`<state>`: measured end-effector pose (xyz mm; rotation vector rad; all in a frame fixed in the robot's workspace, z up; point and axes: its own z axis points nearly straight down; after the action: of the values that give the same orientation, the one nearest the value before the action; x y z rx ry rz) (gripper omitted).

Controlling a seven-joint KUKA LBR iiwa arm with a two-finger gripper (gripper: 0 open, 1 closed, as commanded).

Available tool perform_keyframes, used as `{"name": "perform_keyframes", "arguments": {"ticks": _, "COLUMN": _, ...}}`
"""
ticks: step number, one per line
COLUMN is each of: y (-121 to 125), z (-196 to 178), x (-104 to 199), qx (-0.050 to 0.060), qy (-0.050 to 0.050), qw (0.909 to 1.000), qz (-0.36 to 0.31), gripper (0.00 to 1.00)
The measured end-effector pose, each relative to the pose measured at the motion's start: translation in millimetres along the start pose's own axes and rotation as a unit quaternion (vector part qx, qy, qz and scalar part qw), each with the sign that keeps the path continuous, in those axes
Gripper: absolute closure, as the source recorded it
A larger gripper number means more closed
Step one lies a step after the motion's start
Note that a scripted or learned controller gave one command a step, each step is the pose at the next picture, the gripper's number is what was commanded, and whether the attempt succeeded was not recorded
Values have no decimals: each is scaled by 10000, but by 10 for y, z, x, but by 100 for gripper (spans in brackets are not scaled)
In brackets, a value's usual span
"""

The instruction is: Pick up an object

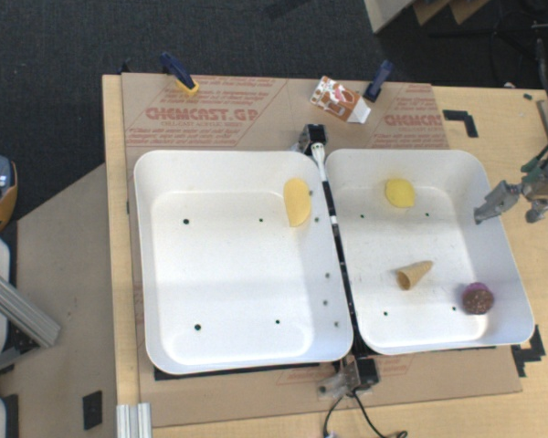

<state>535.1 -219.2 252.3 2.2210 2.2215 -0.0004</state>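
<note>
Objects for picking lie spread across two white bins on a brown board. Left bin (164,245): one item, an oblong yellow piece (297,202), lying against the right wall in the far right corner, just beside the divider between the bins. Right bin (365,322): three items, well apart from one another. A round yellow piece (400,192) sits near the far wall, roughly mid-width. A tan cone (415,274) lies on its side near the centre of the floor, its wide end toward the left and its point toward the right. A dark purple ball (477,298) rests in the near right corner, close to the right wall.

Gripper (510,203) is at the right rim of the right bin, level with the far half of the bin (the arm itself is mostly cut off by the picture's edge). Two grey fingers point left and down, spread apart, with nothing between them. It touches none of the items; the round yellow piece is nearest, but still well apart from it.

Outside the bins, a small red and white packet (339,99) lies on the board beyond the far rims, between a yellow-tipped clamp (180,74) and a blue clamp (378,80) at the board's far edge.
</note>
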Motion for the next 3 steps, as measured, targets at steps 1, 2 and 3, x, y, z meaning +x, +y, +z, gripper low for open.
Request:
{"name": "perform_keyframes", "arguments": {"ticks": 1, "y": 297, "z": 1146, "x": 932, "qx": 40, "qy": 32, "qw": 10000, "qz": -44, "gripper": 0}}
{"name": "perform_keyframes", "arguments": {"ticks": 2, "y": -194, "z": 1700, "x": 1046, "qx": 30, "qy": 12, "qw": 10000, "qz": 8, "gripper": 0}}
{"name": "perform_keyframes", "arguments": {"ticks": 3, "y": 485, "z": 1671, "x": 1185, "qx": -32, "qy": -5, "qw": 10000, "qz": -21, "gripper": 0}}
